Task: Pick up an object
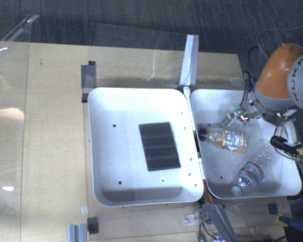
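Bottles were the only candidates for a pick, and both lay in the right bin (pixel 210 101). We saw the amber bottle (pixel 225 139) on its side near the bin's left wall, its dark cap pointing left toward the divider and its long axis running nearly left to right. The clear bottle (pixel 253 171) lay lower and further right, slanted, with its cap end down-left near the bin's front edge. The two were near each other but apart.

The gripper (pixel 239 116) hung just above and slightly right of the amber bottle's body, apparently nothing between its fingers; we could not tell how they were set. So the amber bottle was plainly the nearer target, lying down and a touch left from the tool. We judged that a grasp across its short width, square to that left-right axis, would suit best. The left bin (pixel 101 135) held only a dark ribbed slab (pixel 159 145).
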Motion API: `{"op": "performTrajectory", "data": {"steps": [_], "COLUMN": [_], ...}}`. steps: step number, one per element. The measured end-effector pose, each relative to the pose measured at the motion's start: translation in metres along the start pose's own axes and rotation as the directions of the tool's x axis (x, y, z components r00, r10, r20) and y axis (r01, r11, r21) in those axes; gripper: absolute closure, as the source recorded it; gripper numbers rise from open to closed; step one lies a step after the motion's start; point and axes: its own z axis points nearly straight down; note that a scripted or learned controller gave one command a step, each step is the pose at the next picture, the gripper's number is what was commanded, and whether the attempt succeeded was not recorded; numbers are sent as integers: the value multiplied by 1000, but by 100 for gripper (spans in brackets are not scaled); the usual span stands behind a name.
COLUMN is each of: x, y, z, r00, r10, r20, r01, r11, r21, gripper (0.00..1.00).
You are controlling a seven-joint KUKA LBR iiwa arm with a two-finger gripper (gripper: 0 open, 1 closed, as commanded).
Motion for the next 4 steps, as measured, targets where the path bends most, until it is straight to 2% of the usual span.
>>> {"op": "performTrajectory", "data": {"steps": [1,2,3,4], "x": [60,61,68,86], "y": [-40,47,-28,25], "z": [-2,1,-2,-99], "r00": [996,1000,997,961], "r10": [-84,3,-75,-277], "r20": [0,-2,0,-3], "r01": [84,-3,75,277], "r11": [996,1000,997,961], "r21": [-3,0,-2,1], "gripper": [0,0,0,0]}}
